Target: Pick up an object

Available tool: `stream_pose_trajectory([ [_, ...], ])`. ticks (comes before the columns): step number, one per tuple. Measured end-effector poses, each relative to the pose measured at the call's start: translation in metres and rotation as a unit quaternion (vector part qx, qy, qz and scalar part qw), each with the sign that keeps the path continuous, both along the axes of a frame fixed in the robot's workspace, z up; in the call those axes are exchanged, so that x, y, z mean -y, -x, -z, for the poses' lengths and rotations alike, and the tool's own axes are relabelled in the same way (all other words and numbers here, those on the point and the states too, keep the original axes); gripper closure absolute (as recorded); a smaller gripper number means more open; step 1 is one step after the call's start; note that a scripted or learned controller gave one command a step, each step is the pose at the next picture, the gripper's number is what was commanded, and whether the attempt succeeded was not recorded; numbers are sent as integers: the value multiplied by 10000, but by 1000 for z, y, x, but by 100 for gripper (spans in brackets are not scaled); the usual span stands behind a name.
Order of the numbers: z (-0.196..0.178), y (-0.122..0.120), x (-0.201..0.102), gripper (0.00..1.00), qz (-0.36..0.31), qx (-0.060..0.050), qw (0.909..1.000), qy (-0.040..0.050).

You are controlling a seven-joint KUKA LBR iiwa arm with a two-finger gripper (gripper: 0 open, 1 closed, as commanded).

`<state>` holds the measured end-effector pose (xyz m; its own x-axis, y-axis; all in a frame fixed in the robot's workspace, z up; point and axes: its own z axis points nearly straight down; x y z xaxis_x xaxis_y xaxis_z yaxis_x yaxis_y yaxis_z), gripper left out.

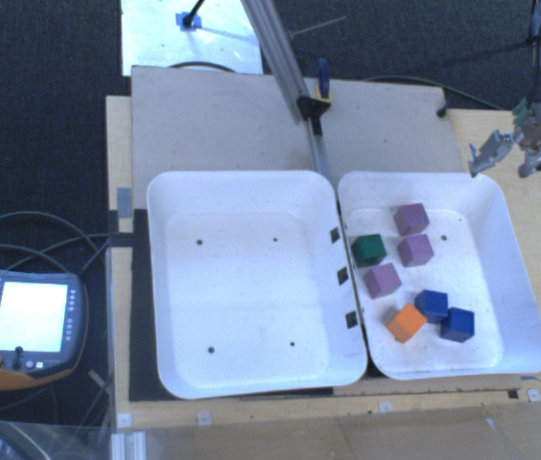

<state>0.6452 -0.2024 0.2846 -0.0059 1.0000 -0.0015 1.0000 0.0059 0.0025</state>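
The right bin [510, 257] holds several small cubes: a green one [369, 249], three purple ones [411, 218] [415, 249] [382, 280], an orange one [406, 322] and two blue ones [432, 304] [458, 324]. My gripper [508, 157] hangs at the view's right edge, above the far right corner of the right bin, well away from the cubes. Its two fingers are spread apart and nothing sits between them.
The left bin [165, 257] lies beside the right one, joined by black clips along the shared wall. A metal pole [275, 41] slants across the board behind the bins. A teach pendant [26, 329] rests on the floor at the left.
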Motion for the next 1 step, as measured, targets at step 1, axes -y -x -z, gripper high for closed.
stream_pose_trajectory([
  [1,0,0,0,0,3,-2,10000,3],
])
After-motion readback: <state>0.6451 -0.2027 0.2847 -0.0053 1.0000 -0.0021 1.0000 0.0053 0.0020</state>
